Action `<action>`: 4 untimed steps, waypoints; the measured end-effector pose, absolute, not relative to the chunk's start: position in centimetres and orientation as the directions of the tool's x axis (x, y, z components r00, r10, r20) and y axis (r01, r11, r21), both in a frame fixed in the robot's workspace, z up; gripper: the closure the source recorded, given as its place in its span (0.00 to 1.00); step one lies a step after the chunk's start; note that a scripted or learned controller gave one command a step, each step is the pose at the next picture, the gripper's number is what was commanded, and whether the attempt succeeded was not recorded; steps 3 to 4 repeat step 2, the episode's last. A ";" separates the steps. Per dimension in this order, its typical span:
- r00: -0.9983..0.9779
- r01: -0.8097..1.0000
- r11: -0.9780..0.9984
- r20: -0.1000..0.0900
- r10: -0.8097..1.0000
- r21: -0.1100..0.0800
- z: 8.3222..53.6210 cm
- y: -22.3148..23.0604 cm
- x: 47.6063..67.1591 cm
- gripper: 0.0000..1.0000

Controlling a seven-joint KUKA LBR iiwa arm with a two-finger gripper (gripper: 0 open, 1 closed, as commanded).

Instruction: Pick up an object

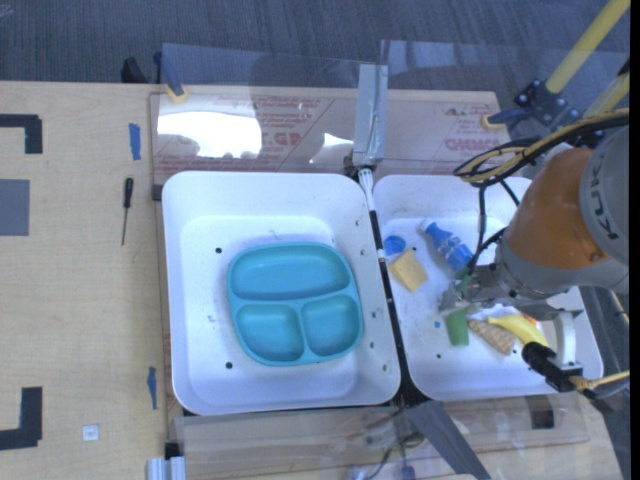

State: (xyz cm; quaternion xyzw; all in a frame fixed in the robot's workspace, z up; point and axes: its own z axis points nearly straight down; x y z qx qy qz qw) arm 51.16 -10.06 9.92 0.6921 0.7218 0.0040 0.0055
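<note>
Jaws (462, 298) low in right bin (425, 363), crowding green block (457, 327).

- The arm (560, 218) covered my view of the right bin's (430, 368) far right side.
- I could not make out the gripper (468, 290) fingers.

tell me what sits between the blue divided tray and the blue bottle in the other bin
In the camera view, between the blue divided tray and the blue bottle lie the bins' meeting rims, a small blue cap and a yellow block.
</note>
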 end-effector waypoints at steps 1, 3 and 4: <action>-0.096 0.995 0.096 -0.001 0.995 0.004 15.1 -11.2 51.7 1.00; -0.065 0.998 0.065 0.002 0.998 0.005 19.1 -4.0 56.4 1.00; -0.065 0.998 0.065 0.002 0.998 0.005 19.1 -4.0 56.4 1.00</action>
